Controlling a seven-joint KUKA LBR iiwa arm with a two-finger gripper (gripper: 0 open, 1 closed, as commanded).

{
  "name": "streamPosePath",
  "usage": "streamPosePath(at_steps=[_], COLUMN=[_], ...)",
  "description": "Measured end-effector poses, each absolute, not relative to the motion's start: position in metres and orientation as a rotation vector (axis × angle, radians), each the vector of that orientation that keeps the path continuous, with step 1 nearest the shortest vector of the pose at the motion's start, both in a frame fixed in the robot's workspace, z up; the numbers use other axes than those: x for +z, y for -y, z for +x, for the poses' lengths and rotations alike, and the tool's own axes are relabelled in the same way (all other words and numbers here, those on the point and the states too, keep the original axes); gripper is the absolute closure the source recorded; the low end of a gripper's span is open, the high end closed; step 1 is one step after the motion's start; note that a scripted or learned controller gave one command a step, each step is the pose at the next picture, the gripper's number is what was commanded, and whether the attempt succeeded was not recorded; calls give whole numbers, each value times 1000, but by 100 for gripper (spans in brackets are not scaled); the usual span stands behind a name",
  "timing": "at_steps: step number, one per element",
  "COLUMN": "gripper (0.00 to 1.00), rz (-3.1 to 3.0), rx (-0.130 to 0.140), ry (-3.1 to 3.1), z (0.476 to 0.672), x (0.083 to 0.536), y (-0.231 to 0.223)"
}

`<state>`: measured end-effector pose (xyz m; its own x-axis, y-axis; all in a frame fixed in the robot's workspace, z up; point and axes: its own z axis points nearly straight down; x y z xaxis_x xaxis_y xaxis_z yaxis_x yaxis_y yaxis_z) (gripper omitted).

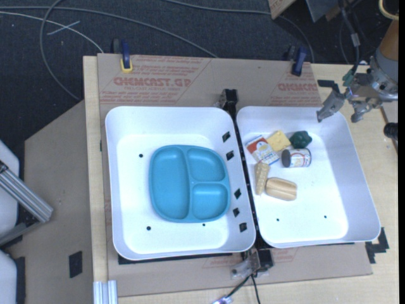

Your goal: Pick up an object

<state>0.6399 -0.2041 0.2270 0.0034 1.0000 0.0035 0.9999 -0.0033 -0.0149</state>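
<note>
Metal-grey and two-fingered, the gripper [342, 108] hung at the far right corner of the right-hand shallow white plastic bin [357, 189], its fingers spread apart with nothing between them. That open, raised stance over the rim looked like a waiting pose, held clear of the clutter so a target could be chosen.

Nearest to it in the bin, though still apart, lay a small dark green lump [300, 138], and just beside that a little cylindrical can with a red-and-white label [296, 158], tipped on its side. Left of these sat a pale yellow wedge-like block [277, 140], a flat red-and-white packet [257, 147], a tan ridged cone [261, 177] and a beige bread-roll-shaped piece [281, 188]. All of them crowded the bin's left half, some touching, so any pick would probably need a descent angled away from neighbours.

The left white bin [120, 189] held a turquoise divided plastic tray [188, 183], set centrally and well apart from the gripper.
</note>
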Motion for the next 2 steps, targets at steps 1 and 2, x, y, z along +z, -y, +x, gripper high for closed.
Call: streamPosePath(at_steps=[1,2], gripper=[0,0], rz=[-2221,-2219], rx=[0,2], ry=[2221,2221], z=[642,650], x=[237,190], y=[203,197])
